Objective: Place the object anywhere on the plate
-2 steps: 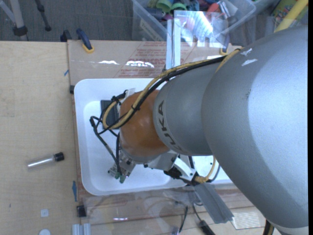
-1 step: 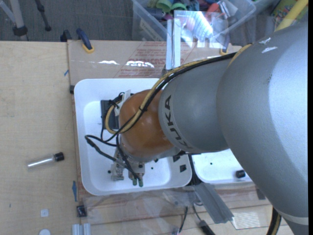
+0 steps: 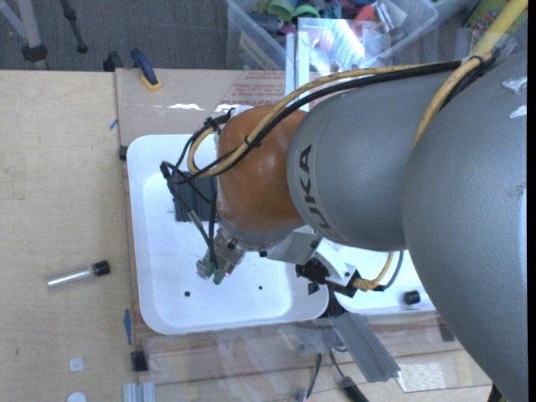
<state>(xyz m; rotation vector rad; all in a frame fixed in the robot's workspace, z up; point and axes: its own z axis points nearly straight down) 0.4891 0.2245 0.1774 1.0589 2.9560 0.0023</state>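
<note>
The arm [image 3: 360, 166] reached over the left bin [image 3: 159, 224], its hand [image 3: 213, 268] low near the bin floor; how wide it stood I cannot tell.

A thick grey arm [image 3: 402, 157] is seen, banded orange [image 3: 251, 174], lettered black, with yellow and black cables [image 3: 368, 74] clipped along it.

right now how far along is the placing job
Nothing looks done: I cannot make out a plate or an object set on one. In hand: the grey arm's two-finger gripper is low over the shallow white left bin, with something small and green at its tip; whether it is gripped is unclear. Left: the placing itself.
</note>
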